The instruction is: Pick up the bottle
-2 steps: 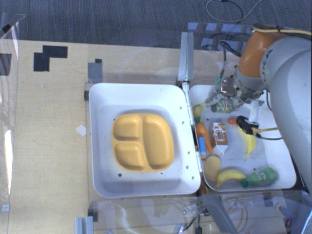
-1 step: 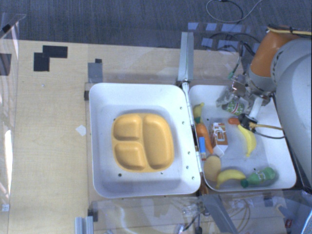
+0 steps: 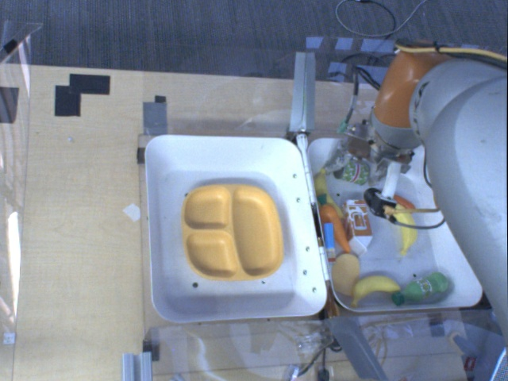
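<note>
The bottle (image 3: 423, 288) is green with a pale label and lies on its side in the near right corner of the right bin (image 3: 459, 267). My gripper (image 3: 354, 160) hangs over the far left part of that bin, well away from the bottle, just above a crumpled greenish packet (image 3: 346, 170). The wrist above it hides its tips.
The right bin also holds a banana (image 3: 373, 286) beside the bottle, a second banana (image 3: 407, 235), a carrot (image 3: 340, 227), a small orange-and-white box (image 3: 359, 217) and a tan round piece (image 3: 345, 271). A yellow compartment tray (image 3: 233, 230) lies in the left bin (image 3: 171, 165).
</note>
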Controlling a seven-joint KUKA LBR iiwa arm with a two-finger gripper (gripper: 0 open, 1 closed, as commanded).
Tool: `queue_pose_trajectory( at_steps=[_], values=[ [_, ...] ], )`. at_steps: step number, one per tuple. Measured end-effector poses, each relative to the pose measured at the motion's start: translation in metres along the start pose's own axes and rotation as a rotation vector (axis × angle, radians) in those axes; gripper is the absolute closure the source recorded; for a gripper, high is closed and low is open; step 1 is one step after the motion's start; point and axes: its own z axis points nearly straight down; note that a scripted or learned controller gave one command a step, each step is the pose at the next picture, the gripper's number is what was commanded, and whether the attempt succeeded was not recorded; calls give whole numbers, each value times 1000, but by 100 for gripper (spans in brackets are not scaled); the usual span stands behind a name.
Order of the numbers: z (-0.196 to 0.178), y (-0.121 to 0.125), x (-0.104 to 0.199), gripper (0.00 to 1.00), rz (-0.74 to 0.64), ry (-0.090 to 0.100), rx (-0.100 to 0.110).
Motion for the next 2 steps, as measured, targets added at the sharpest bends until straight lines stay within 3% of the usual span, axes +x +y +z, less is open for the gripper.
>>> queue_pose_trajectory(
  at_steps=[1,2],
  values=[
    [-13,2,2,100,-6,1,-6],
    [-13,2,2,0,-6,1,-6]
  ],
)
